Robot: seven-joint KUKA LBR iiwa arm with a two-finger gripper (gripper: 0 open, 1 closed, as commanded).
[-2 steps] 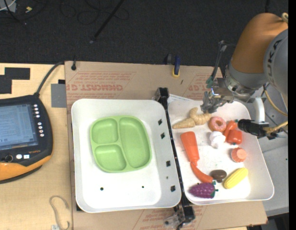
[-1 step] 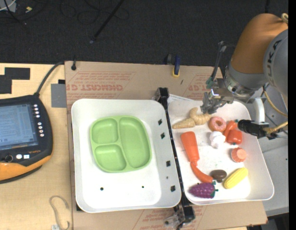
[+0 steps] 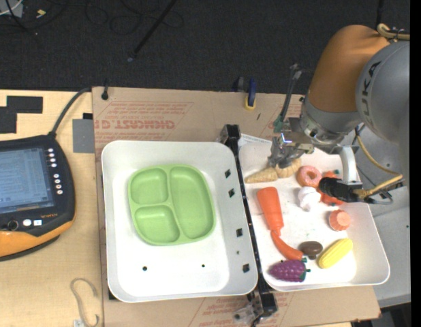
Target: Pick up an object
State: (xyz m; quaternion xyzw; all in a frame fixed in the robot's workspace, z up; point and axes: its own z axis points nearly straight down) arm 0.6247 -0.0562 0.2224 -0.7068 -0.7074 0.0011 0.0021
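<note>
My gripper [image 3: 285, 158] hangs low over the far left corner of the right bin [image 3: 374, 271]. Its tip is right at the thick end of a cream cone-shaped toy [image 3: 265, 175], which lies on the bin floor pointing left. Beside it to the right lies a pink donut [image 3: 308, 176], with a white mushroom-like piece [image 3: 306, 198] below that. An orange carrot [image 3: 268, 206] lies in front of the cone. Nothing is visibly lifted off the floor.
The right bin also holds a red-orange pepper [image 3: 285, 248], purple grapes [image 3: 287, 271], a brown piece [image 3: 310, 248], yellow corn [image 3: 334, 253] and a small red-orange piece [image 3: 340, 220]. A green divided plate [image 3: 172, 204] sits in the left bin [image 3: 122, 264]. A control tablet [image 3: 26, 189] lies at the left.
</note>
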